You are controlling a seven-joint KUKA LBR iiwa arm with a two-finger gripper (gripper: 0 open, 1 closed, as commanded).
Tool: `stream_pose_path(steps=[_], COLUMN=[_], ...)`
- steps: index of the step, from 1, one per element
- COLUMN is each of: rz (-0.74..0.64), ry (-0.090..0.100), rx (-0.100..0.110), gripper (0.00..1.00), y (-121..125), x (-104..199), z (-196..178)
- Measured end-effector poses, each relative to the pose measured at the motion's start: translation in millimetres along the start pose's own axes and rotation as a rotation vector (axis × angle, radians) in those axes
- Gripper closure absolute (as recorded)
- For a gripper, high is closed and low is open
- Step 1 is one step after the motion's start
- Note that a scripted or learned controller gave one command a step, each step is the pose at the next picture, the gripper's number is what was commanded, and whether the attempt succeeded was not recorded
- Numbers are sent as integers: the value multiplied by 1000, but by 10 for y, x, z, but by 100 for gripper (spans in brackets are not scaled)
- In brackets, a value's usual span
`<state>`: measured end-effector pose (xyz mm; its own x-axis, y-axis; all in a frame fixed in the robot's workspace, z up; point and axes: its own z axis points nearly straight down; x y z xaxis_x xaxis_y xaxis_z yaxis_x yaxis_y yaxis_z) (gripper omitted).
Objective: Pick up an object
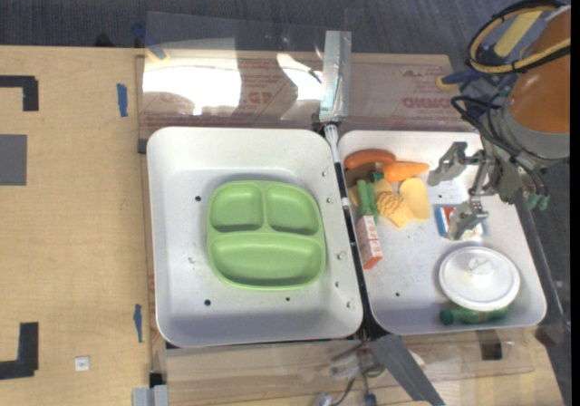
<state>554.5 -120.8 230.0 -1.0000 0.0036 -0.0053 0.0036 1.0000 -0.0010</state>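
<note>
The left bin (172,241) holds a green tray (267,235) with three compartments, lying flat near its middle and well apart from the gripper. Between the two bins runs a divider, and just right of it, along the left wall of the right bin (535,277), lies a slim red-and-white packet (368,241), pointing toward the near edge. Above the packet sits a small green piece (366,193), too small to make out. At the far left corner of the right bin is a cluster of toy food: a brown-red sausage (366,159) at the top, a carrot (407,169) touching it on the right, a yellow corn cob (392,207) below, and a pale yellow piece (416,198) just beside the corn. These lie left of the gripper, near it but not touching. The gripper (460,191) hangs over the right bin's upper middle, its two metal fingers spread apart, one toward the far wall and one lower, with nothing between them. Under the lower finger (468,218) lies a small blue, white and red item (444,217), partly hidden by it. Just below stands a white round lid or cup (478,275), on a green base (471,314) at the bin's near edge, close beneath the gripper. The arm (541,105), orange above the wrist with black and yellow cables, enters from the right.
</note>
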Motion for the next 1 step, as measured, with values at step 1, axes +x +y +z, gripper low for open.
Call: stream_pose_path(steps=[1], rz=[296], ry=[-1], rx=[-1], gripper=[0], y=[-182], x=[-295], z=[1336])
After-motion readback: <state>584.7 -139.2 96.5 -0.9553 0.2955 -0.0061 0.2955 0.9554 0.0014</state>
